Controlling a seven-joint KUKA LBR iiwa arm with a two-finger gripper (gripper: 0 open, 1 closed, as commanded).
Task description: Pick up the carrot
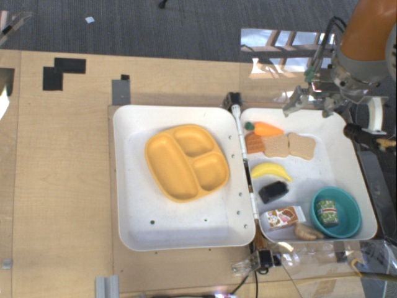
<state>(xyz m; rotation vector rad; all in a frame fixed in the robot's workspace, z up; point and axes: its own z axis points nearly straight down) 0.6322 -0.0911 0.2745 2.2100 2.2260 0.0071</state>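
The pincer (310,102) hangs over the top edge of the right bin (353,154). I cannot tell if it is open or shut. Nothing is in its grip.

The carrot (268,129) is the closest thing to the pincer, just below it and a bit to its left. It lies flat in the right bin, up in the corner by the wall between the two bins. Its long side runs left to right. The green top is at the left end, away from the pincer, and the orange tip points right.

Just past the carrot, farther down from the pincer, sit two flat tan slices of bread (289,146) side by side. A reddish-brown slab (254,143) touches the left slice.

Lower still is a curved yellow banana (271,171), and right under it a small black block (273,191).

Well below the pincer, at the bottom of this bin, is a little box (285,216) with a picture on it. Beside it lies a lumpy tan thing (307,231). A round blue-green bowl (336,212) sits next to them with something small and spotty inside.

Far to the left of the pincer is the left bin (136,135), white and smooth with round corners. In it lies a yellow plate (186,162), tilted, with three smooth hollow parts.
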